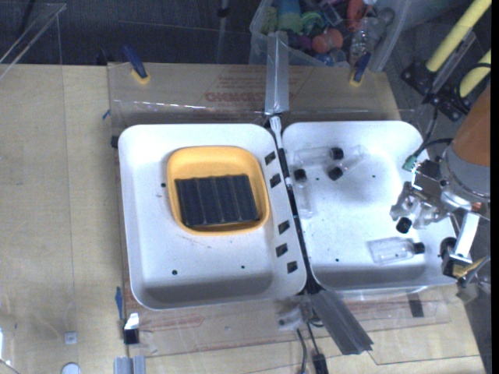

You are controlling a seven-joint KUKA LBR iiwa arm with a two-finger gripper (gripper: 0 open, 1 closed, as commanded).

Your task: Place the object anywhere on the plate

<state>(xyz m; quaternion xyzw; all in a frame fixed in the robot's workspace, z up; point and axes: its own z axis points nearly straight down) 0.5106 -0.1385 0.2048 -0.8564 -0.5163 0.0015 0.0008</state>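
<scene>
Claw sits at the right bin's right edge; grip state can't be told. Clear object lies just below-left of it, in the bin. Yellow plate, far left, carries a dark ribbed block. Pick and placement not done.

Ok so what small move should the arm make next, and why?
Probably ease the pincer left and down toward the clear bottle lying near the right bin's front edge. The yellow plate in the left bin already bears a dark ridged block, but no bottle.
</scene>
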